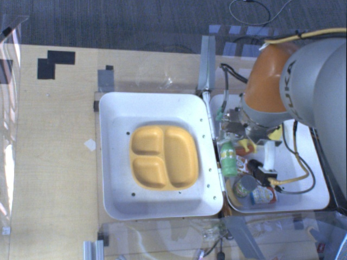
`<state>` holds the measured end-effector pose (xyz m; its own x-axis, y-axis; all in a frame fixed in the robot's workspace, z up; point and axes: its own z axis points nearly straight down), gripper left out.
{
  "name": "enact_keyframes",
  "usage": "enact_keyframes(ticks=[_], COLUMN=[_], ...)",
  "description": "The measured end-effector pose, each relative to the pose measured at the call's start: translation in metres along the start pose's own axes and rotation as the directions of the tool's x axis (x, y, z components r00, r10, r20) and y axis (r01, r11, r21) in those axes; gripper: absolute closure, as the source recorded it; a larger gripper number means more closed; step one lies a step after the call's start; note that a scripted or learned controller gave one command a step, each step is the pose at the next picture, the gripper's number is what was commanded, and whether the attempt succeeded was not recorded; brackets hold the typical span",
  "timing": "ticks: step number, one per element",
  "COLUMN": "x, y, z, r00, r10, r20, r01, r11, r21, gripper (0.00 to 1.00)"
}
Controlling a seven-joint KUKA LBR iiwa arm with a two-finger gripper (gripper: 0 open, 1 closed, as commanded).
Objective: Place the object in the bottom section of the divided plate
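One green bottle just beside the tool.

You see a bulky grey arm with an orange band, dark KUKA lettering, and black and yellow cables looping off its wrist.

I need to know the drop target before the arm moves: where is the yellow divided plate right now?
In the camera view, the yellow divided plate lies in the middle of the left white bin, left of the green bottle in the right bin.
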<state>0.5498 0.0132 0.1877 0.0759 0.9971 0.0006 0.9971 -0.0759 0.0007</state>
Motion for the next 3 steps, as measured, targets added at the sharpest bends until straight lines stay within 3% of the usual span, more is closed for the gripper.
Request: enact_keyframes(ticks=[1,2,3], x=[0.0683,0.0715,0.0715], y=[-0.0447,-0.0455,-0.0454], z=[-0.029,-0.0203,-0.0204], r00=[0.998,0.993,0.993], r10=[0.056,0.119,0.119], r20=[-0.001,-0.001,-0.001], r01=[-0.056,-0.119,-0.119], r11=[0.998,0.993,0.993], r21=[-0.002,0.0,0.0], gripper=[1.0,1.0,0.0])
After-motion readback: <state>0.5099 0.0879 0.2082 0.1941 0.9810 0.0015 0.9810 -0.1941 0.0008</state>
